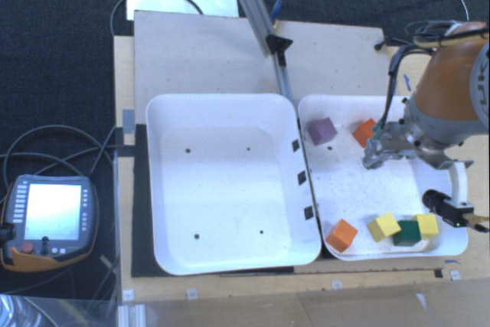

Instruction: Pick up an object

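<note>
Near edge, right bin [383, 255]: orange cube [341, 234], yellow cube [383, 227], green cube [407, 233], second yellow cube [427, 224].
Far part: purple cube [321, 131]; orange block [364, 132] just left of gripper [374, 157].
Gripper: low over bin floor; finger opening cannot be told, nothing visibly held.
Left bin [222, 107]: white.
</note>
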`<state>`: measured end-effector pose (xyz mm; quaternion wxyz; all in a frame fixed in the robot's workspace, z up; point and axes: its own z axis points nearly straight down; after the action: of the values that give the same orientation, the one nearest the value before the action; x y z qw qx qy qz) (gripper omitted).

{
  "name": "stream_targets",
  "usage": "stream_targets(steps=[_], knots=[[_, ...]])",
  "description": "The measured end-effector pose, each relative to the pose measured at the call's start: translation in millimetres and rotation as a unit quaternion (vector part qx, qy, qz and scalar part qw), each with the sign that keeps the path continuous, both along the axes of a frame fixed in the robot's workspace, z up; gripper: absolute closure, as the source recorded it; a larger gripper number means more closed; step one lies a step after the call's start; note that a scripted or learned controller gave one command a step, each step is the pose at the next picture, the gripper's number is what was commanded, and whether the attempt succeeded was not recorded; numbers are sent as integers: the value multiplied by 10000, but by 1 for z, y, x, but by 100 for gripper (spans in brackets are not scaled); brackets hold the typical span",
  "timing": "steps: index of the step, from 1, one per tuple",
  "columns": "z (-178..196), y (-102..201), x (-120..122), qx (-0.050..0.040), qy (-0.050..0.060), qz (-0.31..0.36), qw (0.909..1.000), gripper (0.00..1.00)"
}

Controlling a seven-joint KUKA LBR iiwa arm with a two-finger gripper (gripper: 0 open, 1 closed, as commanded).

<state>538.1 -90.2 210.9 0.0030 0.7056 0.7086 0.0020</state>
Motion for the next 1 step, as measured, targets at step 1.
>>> stream_targets(steps=[1], knots=[[50,-2,11,-1,-2,6,10000,100]])
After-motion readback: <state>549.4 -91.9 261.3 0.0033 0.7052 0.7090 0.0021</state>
